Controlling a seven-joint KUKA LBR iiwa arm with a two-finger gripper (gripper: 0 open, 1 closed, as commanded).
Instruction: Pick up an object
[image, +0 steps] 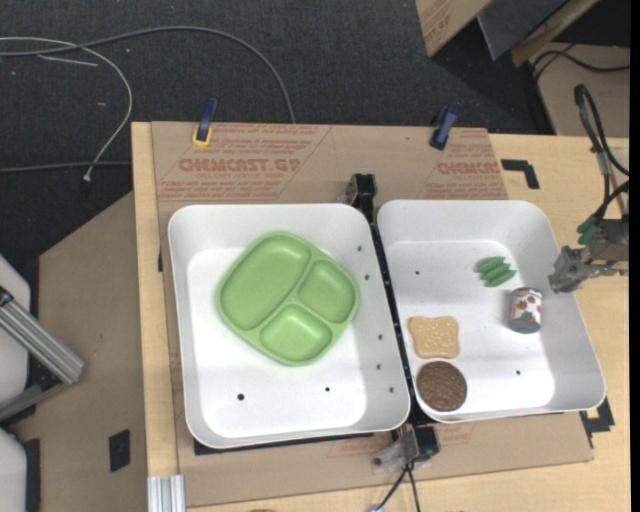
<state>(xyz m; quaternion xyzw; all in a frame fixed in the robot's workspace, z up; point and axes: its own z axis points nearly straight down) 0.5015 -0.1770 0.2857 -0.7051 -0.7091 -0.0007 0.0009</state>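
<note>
Left bin (200, 400) holds a green divided plate (288, 298). Right bin (560, 385) — toast slice (435, 336), brown patty (441, 385), small can (523, 309), green pod (494, 270). Gripper (566, 277) hovers at right rim beside the can; its state cannot be told. Approach step — next, likely descend over the can.

Gripper (566, 272) small, dim – finger state unreadable; arm cut off.
</note>
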